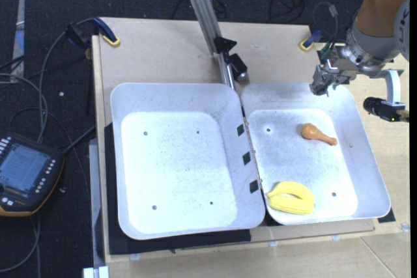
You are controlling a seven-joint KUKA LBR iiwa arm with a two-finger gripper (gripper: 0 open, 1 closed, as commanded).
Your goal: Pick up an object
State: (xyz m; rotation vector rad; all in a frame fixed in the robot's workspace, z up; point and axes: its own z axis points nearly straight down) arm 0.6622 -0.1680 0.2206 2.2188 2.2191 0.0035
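Right bin [365, 159] holds an orange drumstick-shaped toy [317, 133], long axis left to right, thin end pointing right, and a yellow banana [291, 198] near its front edge. Gripper [321, 86] hovers over the bin's far rim; its opening cannot be judged.

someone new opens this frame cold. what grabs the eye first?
Probably the yellow banana, bright against the white right bin, lying near its front edge. Next is the orange pear-shaped toy farther back in the same bin. Then the arm's orange band at the upper right, with the gripper hanging over that bin's back right corner, apart from both things.
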